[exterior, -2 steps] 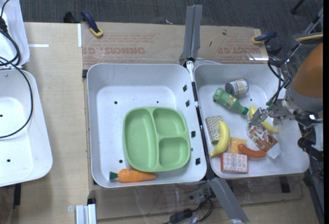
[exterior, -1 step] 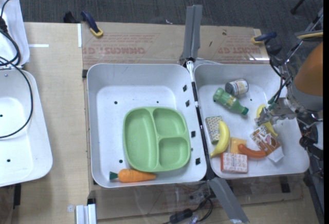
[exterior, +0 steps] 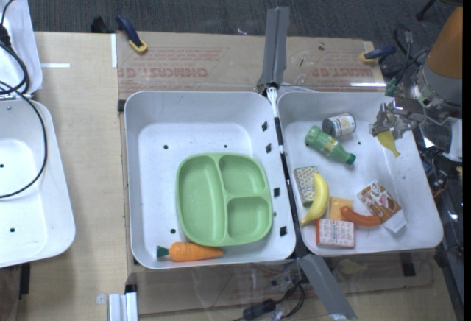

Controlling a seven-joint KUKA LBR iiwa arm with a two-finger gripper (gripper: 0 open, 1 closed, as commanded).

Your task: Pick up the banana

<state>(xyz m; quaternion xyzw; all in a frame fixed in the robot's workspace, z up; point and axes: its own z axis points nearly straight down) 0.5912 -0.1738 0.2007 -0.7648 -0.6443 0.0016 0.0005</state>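
The yellow banana [exterior: 318, 198] lies curved in the right bin [exterior: 419, 238], left of centre, beside a small patterned packet [exterior: 305, 181]. My gripper [exterior: 390, 124] hovers over the bin's upper right part, well to the right of and beyond the banana and apart from it. A small yellow wedge-shaped piece [exterior: 388, 141] sits directly under the gripper; whether it is held or resting in the bin cannot be made out.
The right bin also holds a green bottle [exterior: 330, 145], a tin can [exterior: 339, 124], a red sausage [exterior: 359, 218], a red-and-white box [exterior: 335, 233] and a printed carton [exterior: 380, 203]. In the left bin [exterior: 147, 165] are a green divided plate [exterior: 223, 198] and a carrot [exterior: 193, 252].
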